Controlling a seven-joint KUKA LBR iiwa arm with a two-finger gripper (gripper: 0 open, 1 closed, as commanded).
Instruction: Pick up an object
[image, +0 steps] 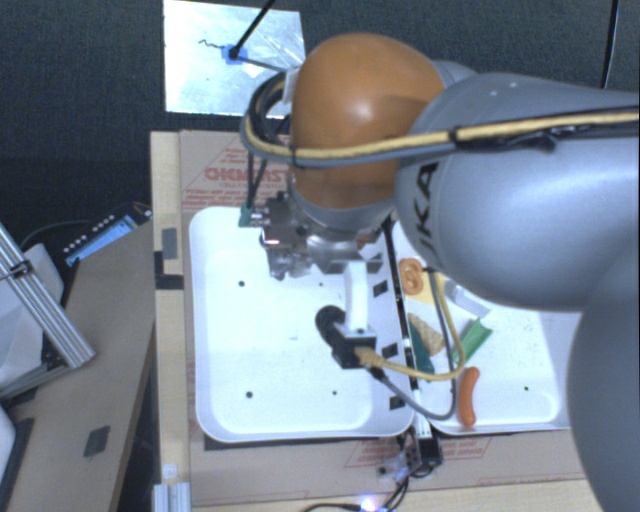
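The grey arm with its orange band reaches in from the right and covers much of both bins. My gripper (290, 255) hangs over the far middle of the left bin (230, 330), mostly hidden under the wrist. In the right bin (520, 400) lie an orange ring-shaped piece (410, 274), a tan bread-like piece (429, 335), a green piece (472, 340) and an orange-red sausage shape (468, 396). These lie to the right of the gripper, across the divide between the bins. Nothing is seen in the gripper.
A yellow cable (420, 372) loops from the wrist down over the bins' shared edge. The bins sit on brown cardboard (215, 175). A metal rail (45, 310) and grey bench lie to the left.
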